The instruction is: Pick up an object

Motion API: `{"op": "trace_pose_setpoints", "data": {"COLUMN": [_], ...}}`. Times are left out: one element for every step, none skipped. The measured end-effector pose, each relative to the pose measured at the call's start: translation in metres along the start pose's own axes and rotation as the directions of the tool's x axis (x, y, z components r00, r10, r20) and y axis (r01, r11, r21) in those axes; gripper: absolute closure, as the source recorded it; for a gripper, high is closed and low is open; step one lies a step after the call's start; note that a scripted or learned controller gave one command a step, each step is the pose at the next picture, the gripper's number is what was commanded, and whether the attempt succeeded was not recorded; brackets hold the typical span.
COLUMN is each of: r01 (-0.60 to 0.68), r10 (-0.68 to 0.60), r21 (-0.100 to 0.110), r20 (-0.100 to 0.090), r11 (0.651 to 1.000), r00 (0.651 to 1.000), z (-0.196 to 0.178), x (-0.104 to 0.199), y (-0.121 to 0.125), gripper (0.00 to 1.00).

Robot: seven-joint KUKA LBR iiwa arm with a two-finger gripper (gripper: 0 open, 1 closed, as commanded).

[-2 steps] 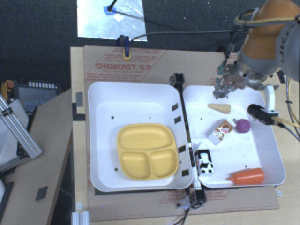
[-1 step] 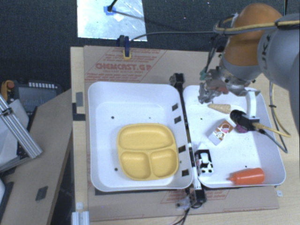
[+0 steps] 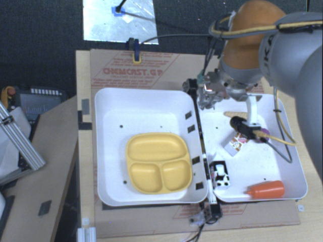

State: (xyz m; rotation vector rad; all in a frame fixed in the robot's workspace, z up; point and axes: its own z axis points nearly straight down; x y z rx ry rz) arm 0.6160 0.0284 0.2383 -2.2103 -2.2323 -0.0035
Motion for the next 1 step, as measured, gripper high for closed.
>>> {"op": "trace_pose_setpoints", "data": {"r01": [0.001], "r10": [-0.001], "r21": [0.002], "r20": [-0.001], "r11": [1.0], "r00": [1.0], "z": [0.0045], "x": [0.061], "y": [-0.0118], "gripper": [1.0]}}
